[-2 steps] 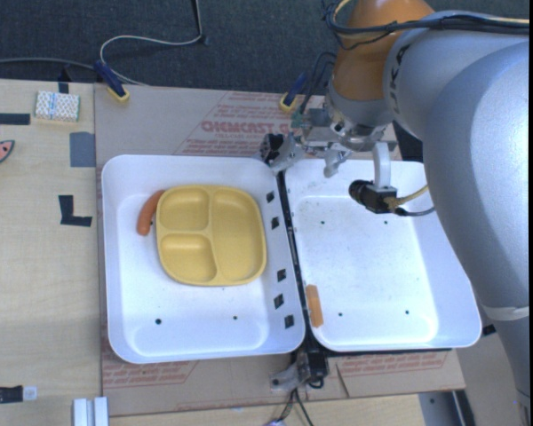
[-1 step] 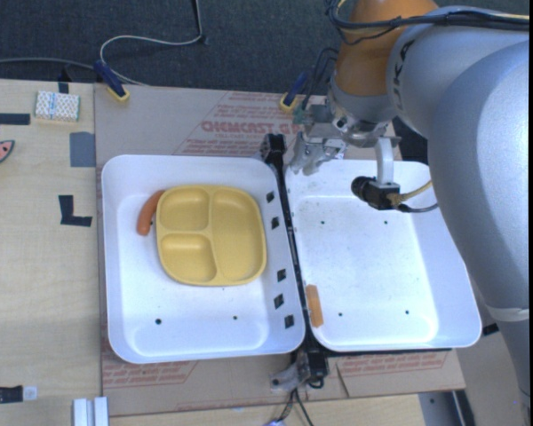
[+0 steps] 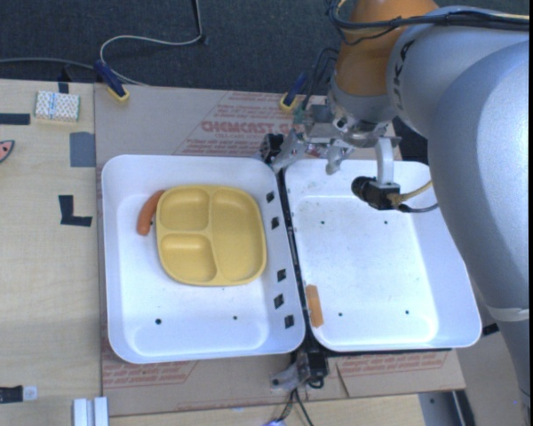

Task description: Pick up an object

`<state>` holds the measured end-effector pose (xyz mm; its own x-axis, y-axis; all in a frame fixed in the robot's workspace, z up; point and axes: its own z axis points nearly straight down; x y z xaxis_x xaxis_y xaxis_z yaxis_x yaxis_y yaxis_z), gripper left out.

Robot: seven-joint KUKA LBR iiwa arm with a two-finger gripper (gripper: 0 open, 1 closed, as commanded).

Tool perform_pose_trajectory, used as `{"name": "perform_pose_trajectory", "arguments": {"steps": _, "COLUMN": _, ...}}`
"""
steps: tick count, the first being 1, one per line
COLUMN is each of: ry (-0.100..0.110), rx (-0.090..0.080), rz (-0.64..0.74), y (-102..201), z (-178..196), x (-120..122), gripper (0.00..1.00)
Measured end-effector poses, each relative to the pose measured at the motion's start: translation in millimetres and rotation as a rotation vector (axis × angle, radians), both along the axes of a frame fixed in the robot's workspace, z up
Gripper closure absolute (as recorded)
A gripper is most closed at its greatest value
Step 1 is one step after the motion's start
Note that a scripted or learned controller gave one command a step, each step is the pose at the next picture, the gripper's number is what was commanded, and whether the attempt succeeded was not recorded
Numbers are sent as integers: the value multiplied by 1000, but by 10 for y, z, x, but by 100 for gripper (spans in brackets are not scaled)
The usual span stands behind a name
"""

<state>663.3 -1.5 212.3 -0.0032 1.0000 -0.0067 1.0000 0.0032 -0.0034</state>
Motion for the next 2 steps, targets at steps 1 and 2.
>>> {"name": "perform_pose_trajectory", "arguments": {"steps": 1, "ry": 1, "rx": 0, "rz": 1, "y": 4, "z": 95, "x": 1, "gripper": 100}}
{"name": "perform_pose_trajectory", "arguments": {"steps": 2, "ry": 1, "rx": -1, "rz": 1, "y": 2, "z": 94, "x": 0, "gripper": 0}}
